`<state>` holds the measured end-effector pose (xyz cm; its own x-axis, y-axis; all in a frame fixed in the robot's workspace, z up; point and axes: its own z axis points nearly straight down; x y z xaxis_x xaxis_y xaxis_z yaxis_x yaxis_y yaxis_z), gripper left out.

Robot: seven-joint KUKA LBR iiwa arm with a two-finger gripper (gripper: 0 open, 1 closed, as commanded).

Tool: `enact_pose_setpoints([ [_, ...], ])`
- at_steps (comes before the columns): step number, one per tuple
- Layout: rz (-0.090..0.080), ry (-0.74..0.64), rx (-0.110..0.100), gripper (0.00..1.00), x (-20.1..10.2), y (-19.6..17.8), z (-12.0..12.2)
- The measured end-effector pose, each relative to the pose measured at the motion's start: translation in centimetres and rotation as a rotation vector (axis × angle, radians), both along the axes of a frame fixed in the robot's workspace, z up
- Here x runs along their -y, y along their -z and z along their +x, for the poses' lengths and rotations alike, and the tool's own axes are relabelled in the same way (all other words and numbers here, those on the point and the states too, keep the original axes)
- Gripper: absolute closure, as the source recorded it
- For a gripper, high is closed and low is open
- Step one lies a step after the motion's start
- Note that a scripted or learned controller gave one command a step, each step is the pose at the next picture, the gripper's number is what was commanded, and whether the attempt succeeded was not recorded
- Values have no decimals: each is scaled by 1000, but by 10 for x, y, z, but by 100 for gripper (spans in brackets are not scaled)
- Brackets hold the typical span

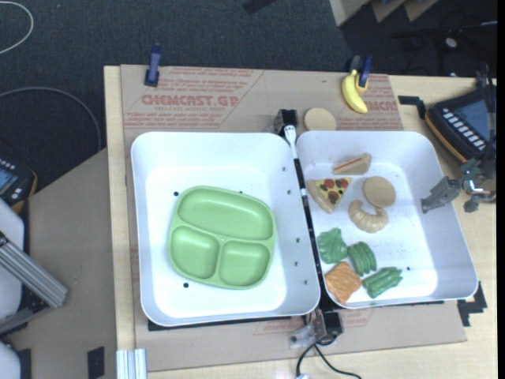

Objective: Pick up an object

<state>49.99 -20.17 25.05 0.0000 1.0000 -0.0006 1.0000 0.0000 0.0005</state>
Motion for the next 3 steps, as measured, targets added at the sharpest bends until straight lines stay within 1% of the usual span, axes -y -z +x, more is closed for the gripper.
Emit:
enact_pose_setpoints([
  [1, 6, -5, -10, 0, -29, 127, 57],
  [2, -1, -5, 8, 0, -51, 165, 142],
  [3, 0, 2, -2, 0, -58, 165, 91],
])
